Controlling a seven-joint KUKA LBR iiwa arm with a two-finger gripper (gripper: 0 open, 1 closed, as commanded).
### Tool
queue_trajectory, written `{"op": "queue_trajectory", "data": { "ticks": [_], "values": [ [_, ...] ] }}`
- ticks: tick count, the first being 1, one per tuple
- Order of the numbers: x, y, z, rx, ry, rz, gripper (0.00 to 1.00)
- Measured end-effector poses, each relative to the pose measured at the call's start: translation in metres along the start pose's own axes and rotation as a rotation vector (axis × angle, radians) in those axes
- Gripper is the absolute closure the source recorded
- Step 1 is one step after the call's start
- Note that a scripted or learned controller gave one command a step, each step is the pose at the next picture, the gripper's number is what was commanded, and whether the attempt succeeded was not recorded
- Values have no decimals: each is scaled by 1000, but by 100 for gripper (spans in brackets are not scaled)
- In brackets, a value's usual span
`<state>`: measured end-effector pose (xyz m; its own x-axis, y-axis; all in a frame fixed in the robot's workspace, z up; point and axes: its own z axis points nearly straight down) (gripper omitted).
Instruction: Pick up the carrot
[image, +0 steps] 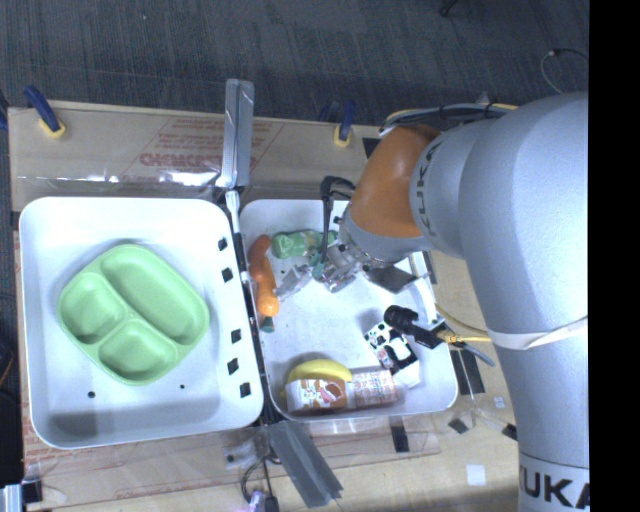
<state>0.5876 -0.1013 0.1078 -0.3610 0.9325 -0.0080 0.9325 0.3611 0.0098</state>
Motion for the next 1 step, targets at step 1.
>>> {"op": "queue_trajectory", "data": {
  "ticks": [1],
  "values": [
    [-5,-6,13,7,5,-316,0]
  ]
}}
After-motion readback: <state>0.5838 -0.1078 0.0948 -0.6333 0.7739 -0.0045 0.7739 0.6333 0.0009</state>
